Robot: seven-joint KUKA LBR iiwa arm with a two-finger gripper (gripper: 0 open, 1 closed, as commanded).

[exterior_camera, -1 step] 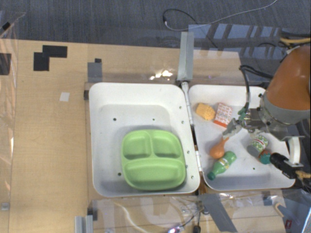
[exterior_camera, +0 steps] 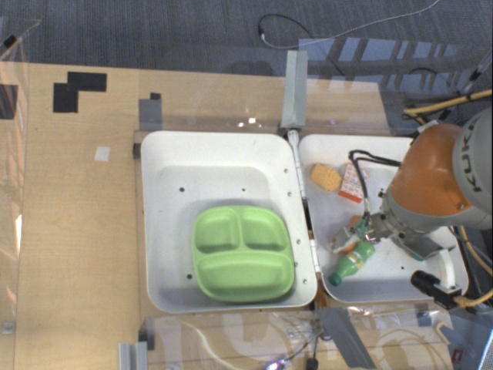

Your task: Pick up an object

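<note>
- Pale wooden surface (exterior_camera: 69, 230) carries two shallow white bins side by side, with grey carpet (exterior_camera: 154, 14) beyond it at 12 o'clock.
- Down in the bin nearer the arm (exterior_camera: 397, 272), the pincer (exterior_camera: 368, 228) sits left of that bin's middle. The wrist above covers most of it, so I cannot tell whether it is released or clenched, nor whether anything is in it.
- At 7 o'clock from the pincer, just beside it, lies the green bottle (exterior_camera: 353, 262). It is on its side, tilted, with the pale green body toward 7 o'clock and the narrower end toward the pincer. Whether the two touch is hard to make out.
- A small orange piece (exterior_camera: 347, 245) shows between bottle and pincer; it is too small and too cluttered to identify.
- The orange band (exterior_camera: 431, 172) of the arm bulks at 2 o'clock from the pincer and hides the bin floor beneath it.
- At 11 o'clock, well apart from the pincer, a red-and-white packet (exterior_camera: 353, 183) lies beside a tan, square biscuit-like thing (exterior_camera: 326, 177).
- In the farther bin (exterior_camera: 166, 206), at 9 o'clock, a light green divided plate (exterior_camera: 243, 253) rests toward that bin's 6 o'clock edge.
- Black angular marks (exterior_camera: 77, 89) sit on the surface at 10 o'clock of the view.
</note>
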